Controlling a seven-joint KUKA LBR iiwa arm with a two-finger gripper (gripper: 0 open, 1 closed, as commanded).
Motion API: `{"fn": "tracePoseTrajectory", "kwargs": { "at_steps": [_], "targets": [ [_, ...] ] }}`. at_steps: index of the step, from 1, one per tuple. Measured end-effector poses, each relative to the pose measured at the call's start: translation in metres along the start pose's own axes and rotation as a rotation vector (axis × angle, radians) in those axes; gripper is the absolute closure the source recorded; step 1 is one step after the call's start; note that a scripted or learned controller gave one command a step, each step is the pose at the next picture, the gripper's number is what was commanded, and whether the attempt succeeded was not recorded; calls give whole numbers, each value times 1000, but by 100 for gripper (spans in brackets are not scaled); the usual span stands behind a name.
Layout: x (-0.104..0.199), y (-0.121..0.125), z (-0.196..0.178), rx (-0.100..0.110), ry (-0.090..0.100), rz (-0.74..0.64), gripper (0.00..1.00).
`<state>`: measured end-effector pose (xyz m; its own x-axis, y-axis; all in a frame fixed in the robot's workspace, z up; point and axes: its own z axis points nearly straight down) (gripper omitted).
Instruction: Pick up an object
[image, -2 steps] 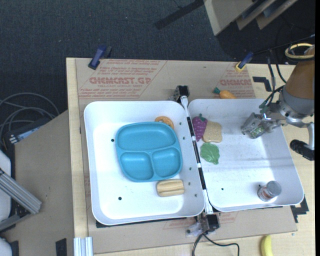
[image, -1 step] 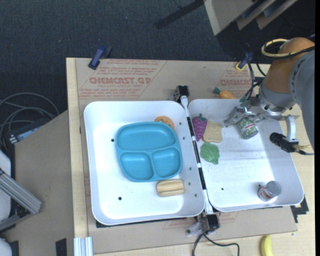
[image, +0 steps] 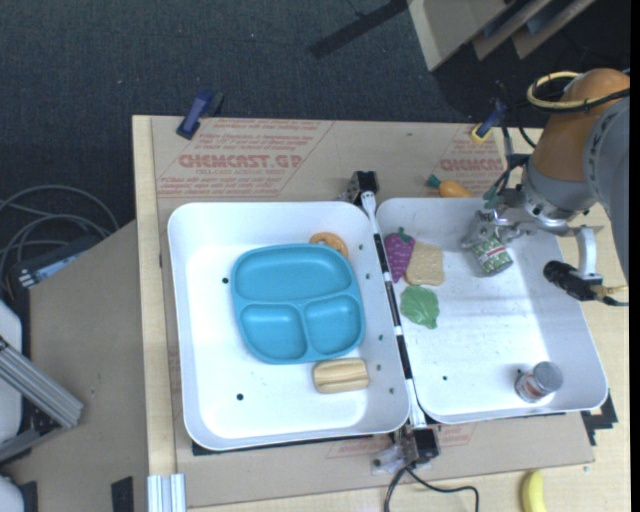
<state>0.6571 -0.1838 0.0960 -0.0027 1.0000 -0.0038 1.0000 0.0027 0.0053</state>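
Observation:
My gripper (image: 489, 243) hangs over the back of the right bin (image: 560, 330), reaching in from the right. It is shut on a small green-and-white can (image: 494, 259), which sits tilted between its fingers. Further left in this bin lie purple grapes (image: 399, 252), a slice of bread (image: 426, 265) and a green leaf (image: 420, 306). A small grey can (image: 538, 382) stands near the front right corner.
The left bin (image: 200, 330) holds a blue divided plate (image: 297, 302), a pretzel (image: 328, 241) behind it and a bread roll (image: 340, 375) in front. An orange carrot (image: 452, 187) lies on the bench behind the right bin. A yellow banana (image: 533, 492) lies at the front.

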Motion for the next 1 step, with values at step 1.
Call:
{"fn": "tracePoseTrajectory", "kwargs": {
  "at_steps": [1],
  "targets": [
    [60, -3, 9, 3, 4, 2, 100]
  ]
}}
